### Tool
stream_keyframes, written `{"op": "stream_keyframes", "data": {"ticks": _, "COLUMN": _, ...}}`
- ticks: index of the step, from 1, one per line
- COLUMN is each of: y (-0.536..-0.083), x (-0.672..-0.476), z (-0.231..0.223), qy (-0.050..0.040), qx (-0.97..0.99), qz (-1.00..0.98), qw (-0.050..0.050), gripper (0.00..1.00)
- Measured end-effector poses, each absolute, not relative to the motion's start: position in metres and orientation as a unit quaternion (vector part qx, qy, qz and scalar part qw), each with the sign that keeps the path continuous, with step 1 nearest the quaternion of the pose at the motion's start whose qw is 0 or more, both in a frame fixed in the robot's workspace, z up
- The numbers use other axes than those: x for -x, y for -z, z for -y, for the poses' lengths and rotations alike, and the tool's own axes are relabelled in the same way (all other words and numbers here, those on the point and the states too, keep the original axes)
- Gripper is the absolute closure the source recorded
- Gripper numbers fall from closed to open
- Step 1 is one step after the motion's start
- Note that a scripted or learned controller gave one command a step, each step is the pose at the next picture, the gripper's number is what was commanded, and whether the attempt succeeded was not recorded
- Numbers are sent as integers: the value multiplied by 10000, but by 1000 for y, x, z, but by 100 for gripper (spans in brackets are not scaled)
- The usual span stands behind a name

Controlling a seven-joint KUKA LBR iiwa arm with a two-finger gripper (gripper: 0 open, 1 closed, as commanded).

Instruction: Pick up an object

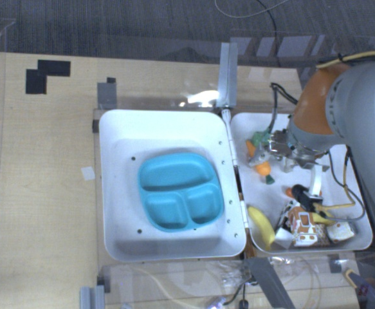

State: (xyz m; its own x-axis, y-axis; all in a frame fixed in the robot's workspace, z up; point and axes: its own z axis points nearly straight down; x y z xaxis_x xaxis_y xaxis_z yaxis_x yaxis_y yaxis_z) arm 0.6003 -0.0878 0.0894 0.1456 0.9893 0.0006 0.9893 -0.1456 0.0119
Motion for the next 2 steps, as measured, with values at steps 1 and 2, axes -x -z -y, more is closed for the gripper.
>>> {"op": "stream_keyframes", "data": {"ticks": 1, "y": -100, "x": -601, "z": 86, "qy": -48, "qx": -7545, "qz": -6562, "qw": 39, "gripper": 100}}
{"op": "stream_keyframes", "data": {"ticks": 2, "y": -184, "x": -540, "z": 67, "qy": 0, "qx": -7069, "qz": -7073, "qw": -1, "gripper": 100}}
